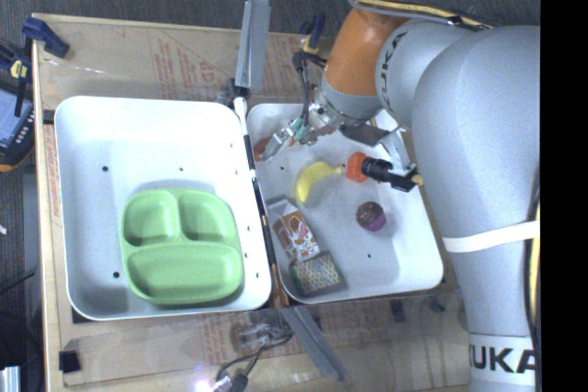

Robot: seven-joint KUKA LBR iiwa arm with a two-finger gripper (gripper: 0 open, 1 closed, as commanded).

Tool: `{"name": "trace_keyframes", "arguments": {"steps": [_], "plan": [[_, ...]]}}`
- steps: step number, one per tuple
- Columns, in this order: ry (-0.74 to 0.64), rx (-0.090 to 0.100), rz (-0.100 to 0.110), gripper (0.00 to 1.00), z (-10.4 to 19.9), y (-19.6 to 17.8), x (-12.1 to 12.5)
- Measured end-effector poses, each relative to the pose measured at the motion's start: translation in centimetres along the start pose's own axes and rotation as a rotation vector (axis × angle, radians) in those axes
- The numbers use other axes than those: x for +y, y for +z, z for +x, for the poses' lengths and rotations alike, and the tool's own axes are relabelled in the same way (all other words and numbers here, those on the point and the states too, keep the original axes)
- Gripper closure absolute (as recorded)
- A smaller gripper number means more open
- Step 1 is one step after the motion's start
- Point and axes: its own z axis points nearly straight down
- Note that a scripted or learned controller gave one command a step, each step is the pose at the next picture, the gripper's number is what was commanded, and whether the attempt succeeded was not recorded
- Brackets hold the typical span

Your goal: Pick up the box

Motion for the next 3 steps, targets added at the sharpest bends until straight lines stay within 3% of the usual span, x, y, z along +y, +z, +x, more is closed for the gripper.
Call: {"name": "trace_keyframes", "arguments": {"steps": [1, 2, 3], "plan": [[0.220, -0.001, 0.000, 0.00, 2.9, 1.2, -3.4], [0.115, 0.000, -0.002, 0.00, -2.2, -6.6, -8.7], [-0.096, 0.001, -0.002, 0.00, 1.4, 1.3, -6.2]]}}
